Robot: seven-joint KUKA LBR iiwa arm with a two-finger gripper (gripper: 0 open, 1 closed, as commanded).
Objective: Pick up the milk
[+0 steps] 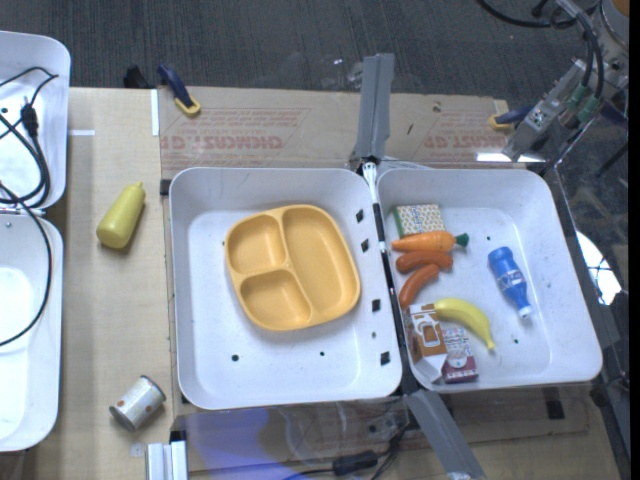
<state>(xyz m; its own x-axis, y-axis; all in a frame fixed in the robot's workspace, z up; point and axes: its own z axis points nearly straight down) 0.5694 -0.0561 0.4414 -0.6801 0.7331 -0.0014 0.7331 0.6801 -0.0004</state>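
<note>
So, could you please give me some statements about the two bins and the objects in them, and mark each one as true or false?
1. The yellow divided plate lies in the left bin. True.
2. The banana lies in the left bin. False: it lies in the right bin, partly over the milk carton.
3. The blue bottle lies in the right bin. True.
4. The carrot stands upright on the plate. False: it lies flat in the right bin, above two sausages.
5. The yellow mustard bottle lies outside the bins, on the bench. True.
</note>
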